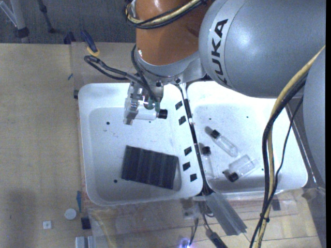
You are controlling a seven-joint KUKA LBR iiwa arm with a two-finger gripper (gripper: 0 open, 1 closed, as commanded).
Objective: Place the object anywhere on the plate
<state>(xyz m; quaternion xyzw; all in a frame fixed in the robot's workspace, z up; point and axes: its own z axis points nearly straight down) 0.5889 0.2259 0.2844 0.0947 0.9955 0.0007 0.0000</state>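
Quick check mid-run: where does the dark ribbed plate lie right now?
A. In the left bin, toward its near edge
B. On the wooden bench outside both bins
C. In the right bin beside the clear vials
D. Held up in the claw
A: the dark ribbed plate lies flat on the left bin's floor near its front edge, with the claw above and apart from it.

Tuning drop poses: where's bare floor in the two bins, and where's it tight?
Left bin: bare floor left of the black ribbed plate and between the plate and the gripper above it. Right bin: bare along the far side; crowded near the front, where two clear vials lie beside the divider.
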